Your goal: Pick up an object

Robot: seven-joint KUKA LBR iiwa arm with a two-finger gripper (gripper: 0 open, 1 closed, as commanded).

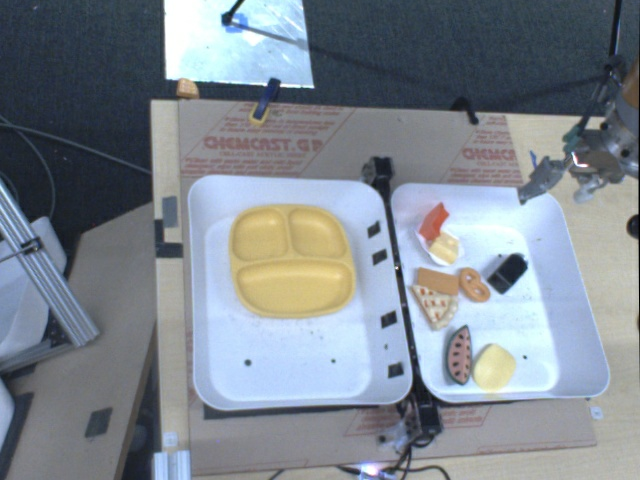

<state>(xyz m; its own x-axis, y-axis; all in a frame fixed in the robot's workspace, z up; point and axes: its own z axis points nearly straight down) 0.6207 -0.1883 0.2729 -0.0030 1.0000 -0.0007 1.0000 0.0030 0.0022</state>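
Observation:
The right bin (570, 268) holds several toy foods: a red wedge (433, 221), a pale cheese block (444, 248), a pretzel (474, 285), a black piece (506, 271), a pizza slice (435, 306), a watermelon slice (458, 354) and a yellow lump (494, 366). My gripper (562, 181) hangs over the bin's far right corner, above and apart from the objects. Its two fingers are spread, with nothing between them.
The left bin (215, 368) holds a yellow divided plate (292, 261). A black divider (392, 268) runs between the bins. Cardboard lies under both. A shiny sheet (238, 26) lies on the floor beyond, and an aluminium frame (40, 268) stands at left.

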